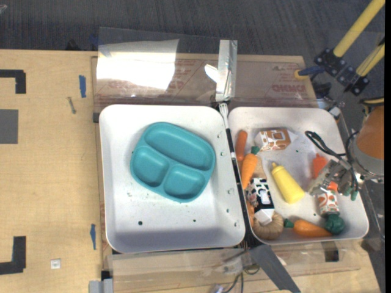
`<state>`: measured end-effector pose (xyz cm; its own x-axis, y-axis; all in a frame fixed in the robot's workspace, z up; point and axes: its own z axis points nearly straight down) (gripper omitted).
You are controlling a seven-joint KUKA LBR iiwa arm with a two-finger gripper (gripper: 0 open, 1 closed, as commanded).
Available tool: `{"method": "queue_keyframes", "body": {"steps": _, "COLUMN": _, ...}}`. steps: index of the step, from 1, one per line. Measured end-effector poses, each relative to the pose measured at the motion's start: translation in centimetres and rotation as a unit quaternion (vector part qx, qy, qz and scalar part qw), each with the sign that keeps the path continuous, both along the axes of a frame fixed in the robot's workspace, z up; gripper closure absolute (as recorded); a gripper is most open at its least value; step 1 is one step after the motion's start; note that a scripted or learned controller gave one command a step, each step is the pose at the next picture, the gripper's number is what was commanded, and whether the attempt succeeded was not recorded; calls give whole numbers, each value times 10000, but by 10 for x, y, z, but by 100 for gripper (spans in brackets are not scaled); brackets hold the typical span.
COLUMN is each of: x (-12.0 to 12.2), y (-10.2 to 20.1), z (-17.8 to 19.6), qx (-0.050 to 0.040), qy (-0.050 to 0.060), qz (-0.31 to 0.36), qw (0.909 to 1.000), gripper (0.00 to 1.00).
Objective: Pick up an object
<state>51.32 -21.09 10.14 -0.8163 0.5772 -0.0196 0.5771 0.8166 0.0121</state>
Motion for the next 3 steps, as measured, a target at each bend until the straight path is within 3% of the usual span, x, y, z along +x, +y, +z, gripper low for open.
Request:
{"method": "queue_keyframes", "body": {"steps": 1, "x": 23, "y": 47, "z": 94, "qx": 10, "qy": 54, "qz": -580, "qw": 9983, "gripper": 100}}
{"method": "queue_keyframes", "body": {"steps": 2, "x": -6, "y": 69, "z": 24, "qx": -52, "qy": -95, "qz": 773, "qw": 9970, "gripper": 100}}
{"method": "queue_keyframes", "body": {"steps": 3, "x": -3, "y": 144, "z": 85, "qx": -28, "qy": 60, "qz": 2108, "qw": 9775, "gripper": 100}}
